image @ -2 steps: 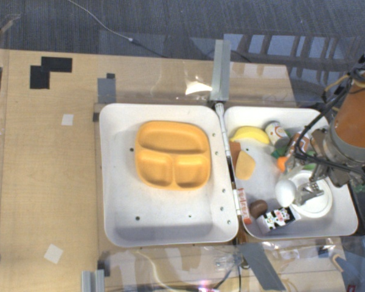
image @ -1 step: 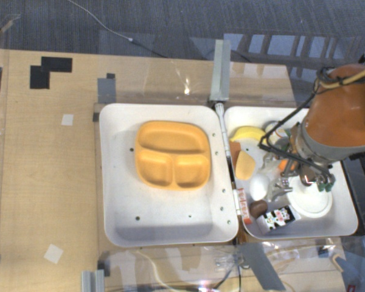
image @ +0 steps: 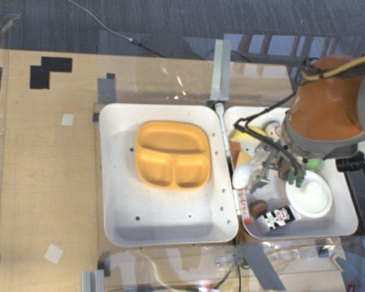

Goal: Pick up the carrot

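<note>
The surface [image: 42,181] is light wood and carries two shallow white bins side by side. The left bin [image: 118,181] holds a yellow-orange divided plate [image: 172,154] with three compartments, lying flat near the bin's centre and apart from every wall. The right bin [image: 344,221] is crowded. The arm [image: 328,99], grey with a broad orange band, reaches in from the right and covers much of that bin's upper part. The tool [image: 274,172] hangs low over the middle of the right bin, among the objects there. Whether the tool is released or clenched cannot be told, since its end is lost in clutter and cabling, and nothing can be confirmed in its grasp. An orange piece [image: 236,149] lies at the right bin's upper left, against the wall shared with the left bin; this is likely the carrot, though partly hidden and not certain. It lies left of the tool and apart from it. A white round object [image: 242,176] sits just below that piece. A white bowl [image: 310,196] rests in the bin's lower right, with a small green item [image: 313,163] at its upper edge. A brown object [image: 257,208] and a small black-and-white package [image: 278,218] lie near the front wall.
</note>
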Robot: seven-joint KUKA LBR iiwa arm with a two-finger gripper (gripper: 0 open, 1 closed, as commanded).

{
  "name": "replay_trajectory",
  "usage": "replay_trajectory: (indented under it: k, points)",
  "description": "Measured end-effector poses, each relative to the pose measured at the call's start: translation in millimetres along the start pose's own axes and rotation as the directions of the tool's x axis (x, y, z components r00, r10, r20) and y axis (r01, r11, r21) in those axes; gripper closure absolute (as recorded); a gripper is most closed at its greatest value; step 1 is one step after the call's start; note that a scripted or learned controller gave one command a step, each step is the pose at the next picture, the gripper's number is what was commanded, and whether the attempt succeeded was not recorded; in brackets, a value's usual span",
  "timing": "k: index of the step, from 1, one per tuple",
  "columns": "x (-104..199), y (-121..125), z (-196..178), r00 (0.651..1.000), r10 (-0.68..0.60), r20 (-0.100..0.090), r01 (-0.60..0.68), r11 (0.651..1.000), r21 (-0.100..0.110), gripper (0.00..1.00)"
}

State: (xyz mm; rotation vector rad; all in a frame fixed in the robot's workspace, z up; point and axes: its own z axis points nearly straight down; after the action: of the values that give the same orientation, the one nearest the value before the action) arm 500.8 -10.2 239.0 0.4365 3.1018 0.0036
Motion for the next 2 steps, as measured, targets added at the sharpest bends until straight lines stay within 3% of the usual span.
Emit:
replay_trajectory:
  k: [1,2]
  points:
    - [-20.8,-62.4,-94.1,0.998,0.068,0.009,-0.068,0.998,0.001,1.0]
    - [-6.3,-78.5,43.2,0.998,-0.054,-0.015,0.054,0.999,0.003,1.0]
